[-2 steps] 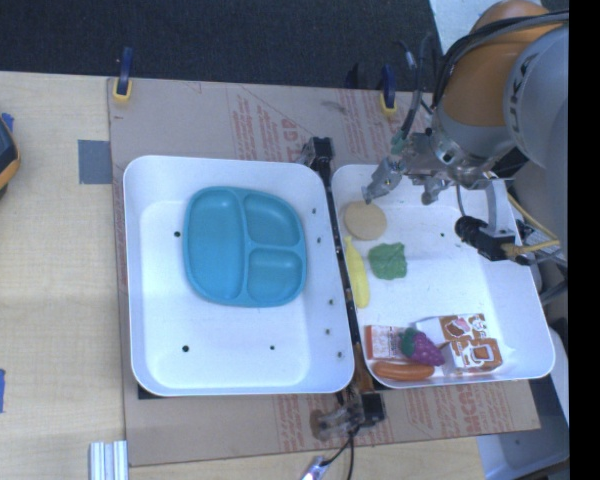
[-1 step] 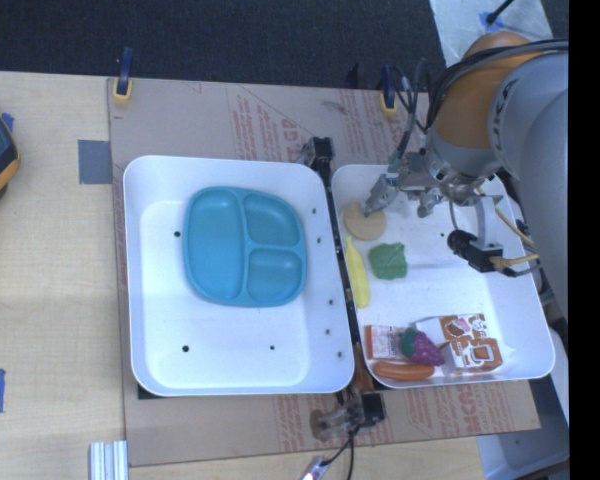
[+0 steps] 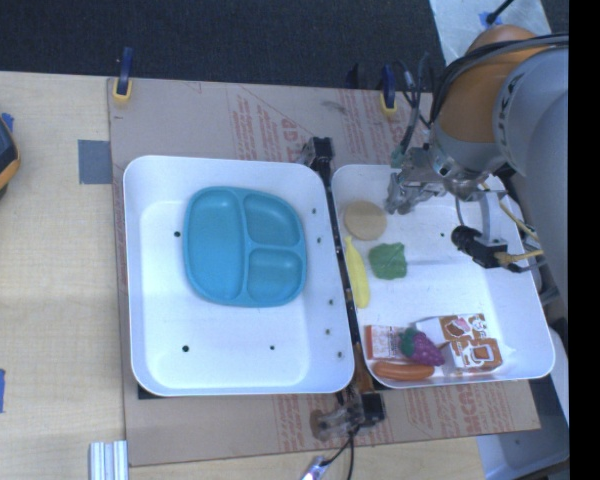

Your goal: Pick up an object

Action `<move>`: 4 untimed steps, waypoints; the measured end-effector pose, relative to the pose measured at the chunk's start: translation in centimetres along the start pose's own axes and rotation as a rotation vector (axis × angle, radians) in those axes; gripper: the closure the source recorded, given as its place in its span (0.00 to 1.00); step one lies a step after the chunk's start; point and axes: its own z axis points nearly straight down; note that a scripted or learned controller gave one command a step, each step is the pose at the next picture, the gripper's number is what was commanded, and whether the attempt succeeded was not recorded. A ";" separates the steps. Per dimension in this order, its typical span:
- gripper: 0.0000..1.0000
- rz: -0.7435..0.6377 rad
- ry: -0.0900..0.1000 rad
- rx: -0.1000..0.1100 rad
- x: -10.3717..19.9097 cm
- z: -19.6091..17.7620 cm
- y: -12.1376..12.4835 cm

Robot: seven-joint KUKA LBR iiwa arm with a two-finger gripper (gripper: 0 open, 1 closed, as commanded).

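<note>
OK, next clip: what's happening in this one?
A grey KUKA arm reaches in from the right, its gripper low over the far end of the right bin, close to a round tan piece. Nothing shows between its fingers. Also in that bin lie a green leafy toy, a yellow banana, purple grapes, a hot dog and a printed packet. The left bin holds a blue divided plate.
</note>
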 end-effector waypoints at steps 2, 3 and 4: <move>0.00 0.002 0.002 0.000 3.2 -5.8 -5.6; 0.00 0.003 -0.001 0.002 -1.3 3.1 -3.2; 0.00 0.003 0.000 0.000 -0.2 4.3 -6.7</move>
